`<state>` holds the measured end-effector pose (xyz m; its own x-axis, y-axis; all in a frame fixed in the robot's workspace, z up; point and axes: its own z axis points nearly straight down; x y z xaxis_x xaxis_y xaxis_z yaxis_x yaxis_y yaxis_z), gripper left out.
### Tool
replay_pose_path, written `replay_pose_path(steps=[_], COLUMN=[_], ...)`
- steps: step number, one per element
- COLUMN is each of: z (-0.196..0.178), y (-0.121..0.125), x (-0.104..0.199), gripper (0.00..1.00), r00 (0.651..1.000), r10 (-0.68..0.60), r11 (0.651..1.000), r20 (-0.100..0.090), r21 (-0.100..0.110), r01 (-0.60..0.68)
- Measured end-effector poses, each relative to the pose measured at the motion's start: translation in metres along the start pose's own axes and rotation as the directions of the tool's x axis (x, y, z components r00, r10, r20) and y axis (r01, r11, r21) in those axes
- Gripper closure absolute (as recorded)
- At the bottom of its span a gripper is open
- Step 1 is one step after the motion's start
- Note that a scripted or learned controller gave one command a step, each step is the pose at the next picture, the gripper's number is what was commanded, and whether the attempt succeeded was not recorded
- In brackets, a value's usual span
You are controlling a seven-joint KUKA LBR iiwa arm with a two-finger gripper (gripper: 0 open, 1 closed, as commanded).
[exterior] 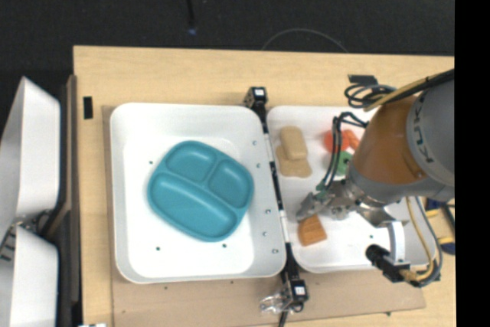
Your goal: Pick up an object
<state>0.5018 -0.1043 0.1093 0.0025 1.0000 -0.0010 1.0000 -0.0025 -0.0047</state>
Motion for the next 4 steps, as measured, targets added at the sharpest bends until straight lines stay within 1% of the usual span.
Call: replay_pose_path(steps=[1, 2, 3, 4], z=[-0.014, -0.068, -0.095, -0.094], y=[0.002, 0.012, 0.013, 0.046], x=[0.0, -0.008, -0.008, 0.041], gripper=[1.0, 1.0, 1.0, 1.0], r00=[1.0, 1.0, 1.0, 1.0], r10=[0.006, -0.006, -0.005, -0.011], r11=[1.0, 1.0, 1.0, 1.0], r20=[-0.003, 0.0, -0.001, -0.002], r21=[-0.008, -0.012, -0.01, -0.008], r01=[-0.006, 0.006, 0.005, 0.01])
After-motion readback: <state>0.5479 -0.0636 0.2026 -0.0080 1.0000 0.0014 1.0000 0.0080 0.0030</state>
